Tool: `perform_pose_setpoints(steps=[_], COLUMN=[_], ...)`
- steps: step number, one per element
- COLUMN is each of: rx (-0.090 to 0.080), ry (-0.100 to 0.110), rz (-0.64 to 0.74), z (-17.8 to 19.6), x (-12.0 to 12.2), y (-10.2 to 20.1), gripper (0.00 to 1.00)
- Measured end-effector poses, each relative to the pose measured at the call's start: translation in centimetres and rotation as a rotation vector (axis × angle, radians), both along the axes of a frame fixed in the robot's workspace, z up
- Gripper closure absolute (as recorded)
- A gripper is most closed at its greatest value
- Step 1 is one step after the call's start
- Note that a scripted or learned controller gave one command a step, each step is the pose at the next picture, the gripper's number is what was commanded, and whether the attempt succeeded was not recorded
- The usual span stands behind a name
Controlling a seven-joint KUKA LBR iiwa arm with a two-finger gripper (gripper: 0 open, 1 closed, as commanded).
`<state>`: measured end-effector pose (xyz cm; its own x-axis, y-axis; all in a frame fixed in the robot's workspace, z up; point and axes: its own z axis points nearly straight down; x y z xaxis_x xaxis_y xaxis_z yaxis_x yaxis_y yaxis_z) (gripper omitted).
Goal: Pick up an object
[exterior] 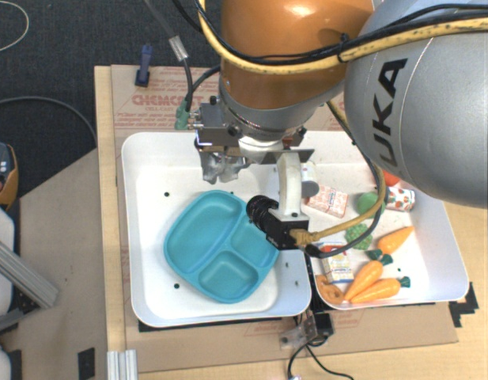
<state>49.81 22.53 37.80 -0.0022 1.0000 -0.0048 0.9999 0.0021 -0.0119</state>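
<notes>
Looking first at the gripper (221, 167): poised low over the left bin (141, 212), just above the far rim of the teal divided tray (204, 244). Cannot tell whether open or closed, since the wrist's bulk masks most of it from above. Carries nothing that can be seen. Cannot say either whether touching the tray's rim or hanging just clear of it.

Reads as the approach step, with the grasp itself not yet made. Takes the teal divided tray as the likely target, being the nearest thing and the only loose thing seen in that bin. Lies flat and skewed, one corner pointing toward the near side, its right edge close to the wall shared with the right bin (445, 267).

Calls next for a short descent onto the rim, straddling the thin upright edge rather than pressing on the flat floor of a compartment. Probably needs a firm pinch, as a shallow smooth tray may tip or slide out when lifted by one edge.

Farther out, in the right bin: two carrots (364, 279), a small pink carton (327, 202) and a red-and-white carton (400, 198), all well apart from the gripper.
</notes>
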Motion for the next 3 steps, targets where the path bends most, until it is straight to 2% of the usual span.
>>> perform_pose_setpoints(steps=[1, 2, 3], rx=[-0.003, 0.003, 0.006], ry=[0.007, -0.008, -0.015], rz=[-0.003, -0.004, -0.006], z=[-15.4, -28.6, -29.1], x=[-2.3, -2.0, 5.9], y=[-0.2, -0.2, -3.4], gripper=[1.0, 1.0, 1.0])
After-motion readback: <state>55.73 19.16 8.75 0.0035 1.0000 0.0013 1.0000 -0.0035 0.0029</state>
